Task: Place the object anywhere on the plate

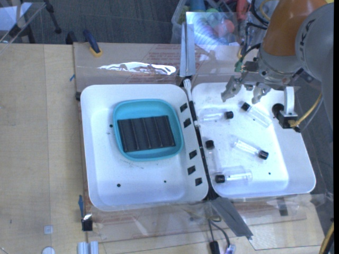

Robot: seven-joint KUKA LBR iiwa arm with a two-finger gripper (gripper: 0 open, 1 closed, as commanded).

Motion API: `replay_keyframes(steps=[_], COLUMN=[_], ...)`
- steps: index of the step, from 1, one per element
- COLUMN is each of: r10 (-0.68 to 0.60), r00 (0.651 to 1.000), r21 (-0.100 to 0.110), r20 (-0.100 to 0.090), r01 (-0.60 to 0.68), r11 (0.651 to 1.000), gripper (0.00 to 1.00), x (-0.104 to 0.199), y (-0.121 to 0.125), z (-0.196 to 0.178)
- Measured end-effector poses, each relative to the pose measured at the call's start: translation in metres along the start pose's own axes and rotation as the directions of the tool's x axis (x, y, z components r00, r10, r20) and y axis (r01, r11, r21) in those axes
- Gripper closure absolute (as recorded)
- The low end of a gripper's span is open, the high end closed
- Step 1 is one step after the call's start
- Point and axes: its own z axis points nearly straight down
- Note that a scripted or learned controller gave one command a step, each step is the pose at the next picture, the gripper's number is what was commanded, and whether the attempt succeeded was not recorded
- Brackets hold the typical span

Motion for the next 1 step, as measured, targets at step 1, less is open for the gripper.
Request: replay_keyframes(steps=[1], r10=[0.012], r00=[1.000], r21=[-0.005], r20=[0.000], r01=[-0.012], r11=[1.000], gripper=[0.00], x=[-0.0336], y=[0.0028], z=[-0.0173])
